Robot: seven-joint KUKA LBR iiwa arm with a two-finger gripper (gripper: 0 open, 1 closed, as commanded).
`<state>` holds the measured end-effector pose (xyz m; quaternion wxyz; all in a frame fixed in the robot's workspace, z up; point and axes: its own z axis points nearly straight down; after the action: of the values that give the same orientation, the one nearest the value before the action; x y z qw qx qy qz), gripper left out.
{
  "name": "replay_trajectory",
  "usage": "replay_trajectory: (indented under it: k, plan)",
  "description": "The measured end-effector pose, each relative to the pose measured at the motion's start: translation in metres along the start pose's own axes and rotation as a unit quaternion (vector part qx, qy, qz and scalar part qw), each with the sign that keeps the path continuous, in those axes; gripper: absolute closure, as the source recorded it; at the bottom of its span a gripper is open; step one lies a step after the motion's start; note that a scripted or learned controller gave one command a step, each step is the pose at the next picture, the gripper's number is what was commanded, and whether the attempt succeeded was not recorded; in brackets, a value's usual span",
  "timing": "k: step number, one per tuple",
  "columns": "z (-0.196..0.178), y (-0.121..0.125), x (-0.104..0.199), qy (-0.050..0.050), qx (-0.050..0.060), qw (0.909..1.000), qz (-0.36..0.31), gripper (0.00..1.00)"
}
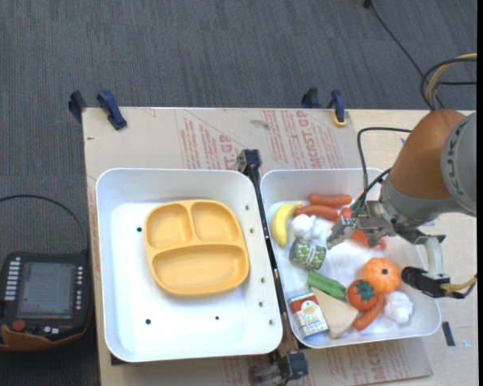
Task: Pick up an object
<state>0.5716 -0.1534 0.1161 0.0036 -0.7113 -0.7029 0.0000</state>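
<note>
Camera view: gripper [344, 233] low in crowded right bin [429, 328], beside green can [307, 253] and banana [282, 222]. Jaw state: cannot tell. Risk: fingers bumping neighbours, closing on nothing.

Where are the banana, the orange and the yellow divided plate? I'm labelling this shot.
banana [280, 222], camera view, middle of its curve.
orange [381, 275], camera view, centre of its top.
yellow divided plate [198, 260], camera view, floor of its largest compartment.

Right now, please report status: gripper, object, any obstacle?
Gripper low in right bin, nothing seen held. Nearest: green can, white piece. Toys crowded close around, sausages just behind.
</note>
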Motion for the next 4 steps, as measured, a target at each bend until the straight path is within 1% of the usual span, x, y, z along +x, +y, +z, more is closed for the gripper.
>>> replay_trajectory:
  k: [1, 2, 3, 4]
  plan:
    - [-0.010, 0.000, 0.000, 0.001, 0.000, 1.0000, 0.001, 1.00]
    - [-0.010, 0.000, 0.000, 0.001, 0.000, 1.0000, 0.001, 0.00]
    - [0.030, 0.028, 0.050, -0.001, -0.001, 1.0000, -0.007, 0.00]
    - [0.019, 0.028, 0.049, -0.001, 0.000, 1.0000, -0.006, 1.00]
